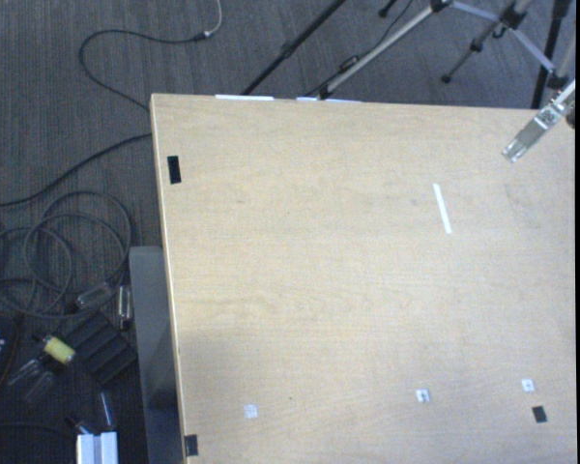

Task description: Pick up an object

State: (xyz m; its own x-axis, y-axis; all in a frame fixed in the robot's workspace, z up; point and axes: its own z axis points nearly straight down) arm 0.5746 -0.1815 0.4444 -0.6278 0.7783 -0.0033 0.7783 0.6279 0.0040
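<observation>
A white strip [443, 209] is seen lying flat on the bare wood of the bench [319, 298], in the right half of the top and nearer its far edge than its near one. Its long axis runs almost straight up and down the view, tilted a little, so that the far end is set slightly left and the near end slightly right. Nothing is seen touching it.

Open wood is left on every side of the strip, most of all to the left and toward the near side. The bench's left edge and far edge are well apart from it. A black mark [174, 169] is placed near the far left corner, and small white tags [422, 395] are dotted along the near side.

The gripper [512, 150] is seen at the upper right, slanting down and left over the bench. The strip lies to its lower left, near but apart. Whether the gripper is apart or together cannot be told.
</observation>
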